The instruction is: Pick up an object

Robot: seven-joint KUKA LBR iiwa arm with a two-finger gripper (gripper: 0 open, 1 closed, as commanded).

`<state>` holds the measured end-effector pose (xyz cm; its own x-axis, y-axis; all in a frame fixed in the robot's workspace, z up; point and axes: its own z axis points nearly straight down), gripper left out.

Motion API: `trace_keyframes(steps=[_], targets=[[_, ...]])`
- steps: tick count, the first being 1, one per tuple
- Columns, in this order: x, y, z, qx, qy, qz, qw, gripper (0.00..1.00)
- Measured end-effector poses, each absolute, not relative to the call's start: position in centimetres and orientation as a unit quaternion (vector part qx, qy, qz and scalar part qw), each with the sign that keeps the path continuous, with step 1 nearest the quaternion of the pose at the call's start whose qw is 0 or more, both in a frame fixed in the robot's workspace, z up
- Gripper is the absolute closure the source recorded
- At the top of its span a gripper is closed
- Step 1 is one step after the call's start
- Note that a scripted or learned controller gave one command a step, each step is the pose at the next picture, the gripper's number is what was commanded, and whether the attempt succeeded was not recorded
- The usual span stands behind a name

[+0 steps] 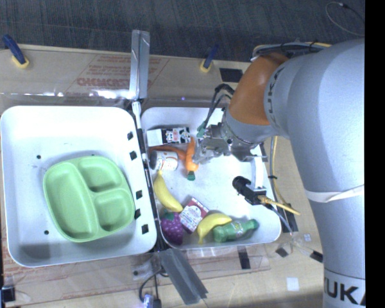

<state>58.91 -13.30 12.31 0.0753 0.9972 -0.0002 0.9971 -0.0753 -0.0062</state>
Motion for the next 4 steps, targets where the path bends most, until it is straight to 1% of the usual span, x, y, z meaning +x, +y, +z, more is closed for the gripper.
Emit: trace_keyframes(steps=[1,2,3,4], targets=[[59.6,-12.7,11.5,-0.659,-0.752,-0.0039,-0.007,1.0],[59.5,-13.4,11.3,-0.661,-0.75,-0.0013,-0.012,0.0],[63.4,-7.6,19.2,-0.708,-0.706,0.0007,0.001,0.0],[63.9,-10.8,13.2,-0.713,-0.702,0.0014,0.002,0.0]])
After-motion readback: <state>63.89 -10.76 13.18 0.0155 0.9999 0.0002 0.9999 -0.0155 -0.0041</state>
